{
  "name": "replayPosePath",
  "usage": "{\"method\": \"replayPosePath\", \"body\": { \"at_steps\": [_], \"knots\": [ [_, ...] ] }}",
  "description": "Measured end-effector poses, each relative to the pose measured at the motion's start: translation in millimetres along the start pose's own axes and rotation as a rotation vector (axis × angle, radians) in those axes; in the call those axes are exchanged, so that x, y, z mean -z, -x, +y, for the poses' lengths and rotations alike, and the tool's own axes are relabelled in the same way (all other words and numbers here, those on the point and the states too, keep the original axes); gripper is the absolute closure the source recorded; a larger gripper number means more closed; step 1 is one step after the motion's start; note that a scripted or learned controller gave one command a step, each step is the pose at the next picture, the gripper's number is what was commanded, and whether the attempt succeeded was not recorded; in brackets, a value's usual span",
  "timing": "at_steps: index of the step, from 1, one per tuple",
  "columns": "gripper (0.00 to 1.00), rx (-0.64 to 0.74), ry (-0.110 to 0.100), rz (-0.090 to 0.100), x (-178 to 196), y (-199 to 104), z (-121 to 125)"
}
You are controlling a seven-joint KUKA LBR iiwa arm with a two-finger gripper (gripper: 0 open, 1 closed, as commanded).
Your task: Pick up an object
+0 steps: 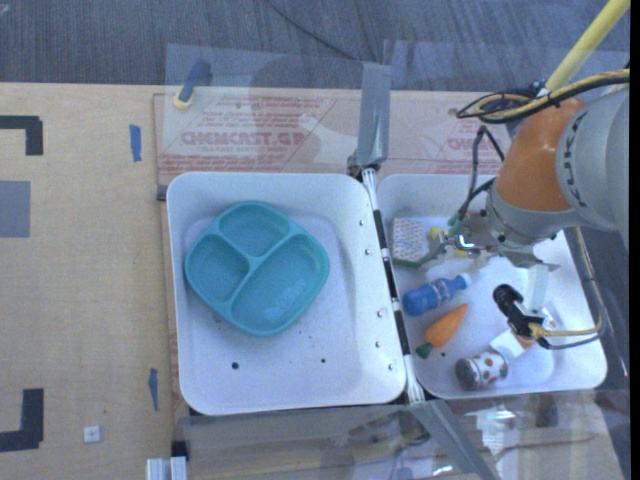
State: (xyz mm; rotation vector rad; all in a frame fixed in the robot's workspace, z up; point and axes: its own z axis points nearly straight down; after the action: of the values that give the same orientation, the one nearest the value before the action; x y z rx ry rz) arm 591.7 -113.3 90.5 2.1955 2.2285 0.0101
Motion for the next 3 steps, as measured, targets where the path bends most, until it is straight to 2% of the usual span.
{"method": "replayPosePath", "body": {
  "at_steps": [1, 2, 3],
  "knots": [
    [0.00, 0.075, -0.007, 0.006, -0.7, -7.6, -77.1],
    [0.00, 0.003, -0.006, 0.003, -2.5, 37.1, -9.5],
    [0.00, 0.126, -0.009, 0.004, -4.8, 51.6, 59.6]
  ]
}}
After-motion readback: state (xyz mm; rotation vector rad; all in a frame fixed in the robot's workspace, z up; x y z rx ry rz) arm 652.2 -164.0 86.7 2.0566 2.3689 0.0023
